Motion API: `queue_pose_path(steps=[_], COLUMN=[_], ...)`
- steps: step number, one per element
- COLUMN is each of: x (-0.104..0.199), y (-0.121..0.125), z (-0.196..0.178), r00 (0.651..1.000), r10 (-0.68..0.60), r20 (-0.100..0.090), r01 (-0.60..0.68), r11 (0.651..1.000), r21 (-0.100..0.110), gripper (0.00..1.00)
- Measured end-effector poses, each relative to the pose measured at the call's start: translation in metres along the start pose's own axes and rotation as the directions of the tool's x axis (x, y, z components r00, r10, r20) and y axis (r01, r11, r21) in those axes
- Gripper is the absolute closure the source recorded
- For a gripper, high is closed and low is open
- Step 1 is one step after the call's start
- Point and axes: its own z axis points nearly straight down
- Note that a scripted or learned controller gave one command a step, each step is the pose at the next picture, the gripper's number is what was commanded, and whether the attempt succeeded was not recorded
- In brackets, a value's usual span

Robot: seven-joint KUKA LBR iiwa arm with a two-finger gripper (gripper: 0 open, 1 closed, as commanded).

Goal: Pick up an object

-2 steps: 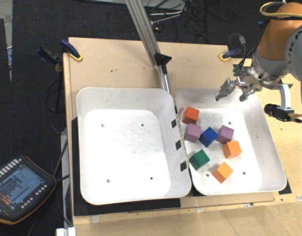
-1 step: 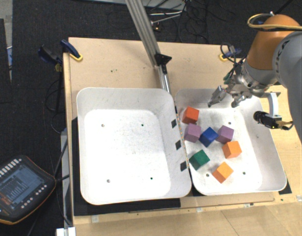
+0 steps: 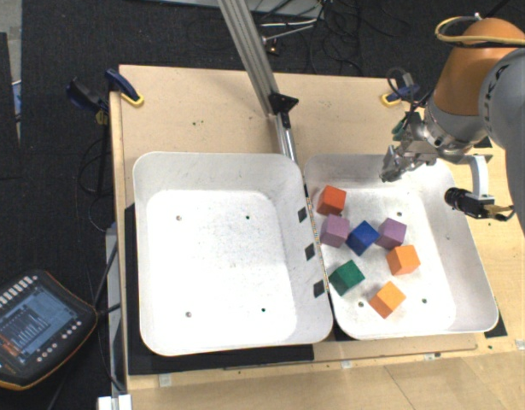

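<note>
Several small blocks lie in the right bin (image 3: 454, 301): an orange-red one (image 3: 332, 200), two purple ones (image 3: 335, 230) (image 3: 392, 232), a blue one (image 3: 362, 237), a green one (image 3: 347, 276) and two orange ones (image 3: 404, 260) (image 3: 387, 299). My gripper (image 3: 391, 172) hangs over the bin's far edge, up and to the right of the orange-red block, apart from all blocks. Nothing shows between its fingers.
The left bin (image 3: 151, 254) sits beside the right one. A metal pole (image 3: 249, 45) slants down to the gap between the bins. Clamps (image 3: 121, 88) (image 3: 399, 88) grip the bench's far corners. A pendant (image 3: 27, 327) lies at lower left.
</note>
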Motion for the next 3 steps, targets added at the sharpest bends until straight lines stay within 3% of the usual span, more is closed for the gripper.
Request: queue_pose_path(steps=[2,3], x=[-0.004,0.054], y=[0.004,-0.001], z=[-0.099,-0.089], r00=[1.000,1.000], r10=[0.001,-0.005], r20=[0.001,-0.003], r01=[-0.001,0.005], r11=[1.000,1.000], r21=[-0.005,0.004], gripper=[1.00,1.00])
